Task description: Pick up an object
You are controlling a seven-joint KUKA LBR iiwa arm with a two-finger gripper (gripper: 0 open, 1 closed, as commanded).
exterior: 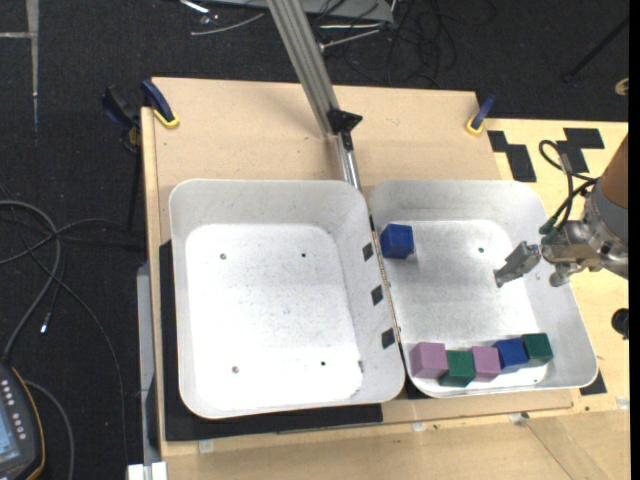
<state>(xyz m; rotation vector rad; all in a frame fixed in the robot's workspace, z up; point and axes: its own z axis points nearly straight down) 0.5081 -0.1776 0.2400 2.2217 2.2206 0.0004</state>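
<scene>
- A small blue cube [397, 240] with a matte face was seen alone near the upper left of the right-hand shallow white bin [455, 196].
- Six blocks were counted: two blue, two pink, two green; five [480, 359] were lined along the bin's near wall.
- The grey two-finger gripper [518, 263] was seen above that bin's right side, apart from every block; the state of the claw could not be told.

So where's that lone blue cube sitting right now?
The blue cube sits in the right bin, near its upper-left corner beside the divider between the bins, apart from the row of cubes along the front edge.
</scene>
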